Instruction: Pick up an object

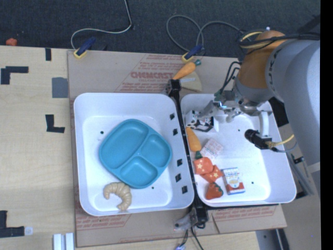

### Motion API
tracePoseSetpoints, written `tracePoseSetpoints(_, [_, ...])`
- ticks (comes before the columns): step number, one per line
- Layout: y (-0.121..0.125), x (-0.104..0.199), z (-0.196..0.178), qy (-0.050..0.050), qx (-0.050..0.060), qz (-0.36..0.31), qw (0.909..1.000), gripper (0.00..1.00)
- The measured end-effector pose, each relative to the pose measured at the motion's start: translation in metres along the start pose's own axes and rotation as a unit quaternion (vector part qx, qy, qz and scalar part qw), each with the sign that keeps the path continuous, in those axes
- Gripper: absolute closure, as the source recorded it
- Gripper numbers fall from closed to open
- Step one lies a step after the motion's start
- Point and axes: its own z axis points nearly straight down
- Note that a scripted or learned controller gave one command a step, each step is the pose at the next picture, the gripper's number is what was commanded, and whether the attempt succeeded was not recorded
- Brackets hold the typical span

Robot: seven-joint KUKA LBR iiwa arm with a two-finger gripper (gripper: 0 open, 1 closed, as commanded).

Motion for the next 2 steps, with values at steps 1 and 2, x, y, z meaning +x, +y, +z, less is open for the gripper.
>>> tracePoseSetpoints(1, [-0.0045, 0.0021, 0.0015, 0.0, -0.001, 0.0, 1.0, 0.0])
tracePoseSetpoints(2, [-0.0045, 0.0026, 0.002, -0.001, -0.001, 0.0, 1.0, 0.0])
